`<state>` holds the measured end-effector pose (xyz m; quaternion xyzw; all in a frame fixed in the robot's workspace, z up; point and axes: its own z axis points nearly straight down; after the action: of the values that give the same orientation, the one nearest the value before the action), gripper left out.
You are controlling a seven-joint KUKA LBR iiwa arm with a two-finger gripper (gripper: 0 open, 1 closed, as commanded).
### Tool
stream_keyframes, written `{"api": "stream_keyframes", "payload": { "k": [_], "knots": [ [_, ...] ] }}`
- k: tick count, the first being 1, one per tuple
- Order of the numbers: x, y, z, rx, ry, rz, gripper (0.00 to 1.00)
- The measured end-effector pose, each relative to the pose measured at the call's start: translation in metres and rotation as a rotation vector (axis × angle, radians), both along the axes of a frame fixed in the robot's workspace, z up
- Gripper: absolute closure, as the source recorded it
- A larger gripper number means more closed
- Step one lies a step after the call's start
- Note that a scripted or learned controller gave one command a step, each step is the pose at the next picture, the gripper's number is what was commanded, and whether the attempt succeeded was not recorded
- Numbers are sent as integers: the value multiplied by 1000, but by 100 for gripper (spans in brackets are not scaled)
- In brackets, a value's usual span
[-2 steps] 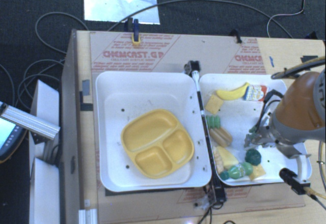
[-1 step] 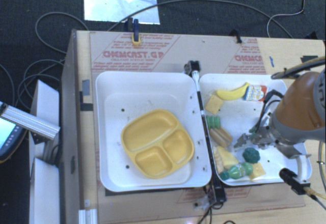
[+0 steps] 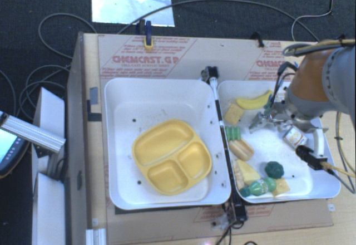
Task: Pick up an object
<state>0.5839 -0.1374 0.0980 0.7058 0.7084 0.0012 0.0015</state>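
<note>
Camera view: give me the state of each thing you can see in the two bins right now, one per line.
Yellow divided plate: upright, lying flat in the left bin.
Banana: lying at the right bin's far end.
Green broccoli piece: resting near the right bin's near end, untouched.
Gripper: low inside the right bin, just below the banana; grasp unclear.

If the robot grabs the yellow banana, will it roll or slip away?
The banana looks like smooth plastic toy food, so it may slip. Its curved shape probably makes it rock or spin rather than roll far. It lies near the bin wall, which could stop it sliding.
</note>
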Motion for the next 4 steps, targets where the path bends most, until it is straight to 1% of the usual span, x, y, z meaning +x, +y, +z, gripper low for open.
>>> {"api": "stream_keyframes", "payload": {
  "k": [1,2,3,4],
  "knots": [
    [59,42,-13,1,1,1,0],
    [80,37,-15,4,33,1,0],
    [79,12,-18,6,32,-6,0],
    [77,12,-9,6,41,-4,100]
  ]
}}
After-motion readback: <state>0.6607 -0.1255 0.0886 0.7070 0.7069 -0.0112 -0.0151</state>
